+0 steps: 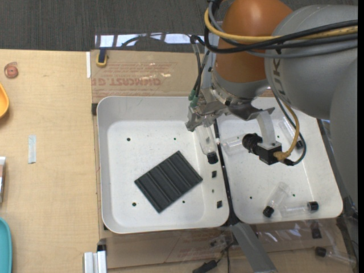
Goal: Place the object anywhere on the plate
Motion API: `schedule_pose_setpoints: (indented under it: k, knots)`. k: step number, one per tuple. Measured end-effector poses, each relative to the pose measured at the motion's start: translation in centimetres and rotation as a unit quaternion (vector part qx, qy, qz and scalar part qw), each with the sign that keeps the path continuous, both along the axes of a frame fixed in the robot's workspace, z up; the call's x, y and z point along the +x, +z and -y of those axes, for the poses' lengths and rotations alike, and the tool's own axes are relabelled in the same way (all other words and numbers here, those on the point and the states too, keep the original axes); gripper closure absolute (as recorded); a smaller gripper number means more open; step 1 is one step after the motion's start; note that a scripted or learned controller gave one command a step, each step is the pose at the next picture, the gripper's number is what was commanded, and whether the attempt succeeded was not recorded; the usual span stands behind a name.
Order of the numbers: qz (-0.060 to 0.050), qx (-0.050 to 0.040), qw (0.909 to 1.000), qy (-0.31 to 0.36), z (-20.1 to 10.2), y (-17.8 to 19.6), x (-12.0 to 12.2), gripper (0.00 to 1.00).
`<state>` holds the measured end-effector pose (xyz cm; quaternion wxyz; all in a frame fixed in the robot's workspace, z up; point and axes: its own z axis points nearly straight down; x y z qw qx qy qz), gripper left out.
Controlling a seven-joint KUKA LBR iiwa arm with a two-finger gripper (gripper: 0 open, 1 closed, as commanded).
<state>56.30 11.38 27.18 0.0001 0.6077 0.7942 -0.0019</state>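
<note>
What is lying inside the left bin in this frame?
A dark ribbed plate lies flat on the left bin floor, nothing on it. The gripper hangs at the bin's right rim and covers that strip.

we saw a dark, matt plate (168, 181) with a ribbed top lying in a smooth white plastic bin (114, 209). the right bin (324, 175) looked the same plastic, holding clear glossy tubes (287, 205). the arm (318, 56) wore grey metal and a glossy orange band (250, 33). far cardboard (139, 78) was matt brown, the bench (45, 152) pale wood.
</note>
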Motion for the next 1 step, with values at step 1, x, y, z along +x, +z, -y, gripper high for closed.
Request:
schedule_pose_setpoints:
  k: [1]
  knots:
    - [-0.001, 0.001, 0.9758, 0.219, 7.15, -0.86, 0.34, 1.0]
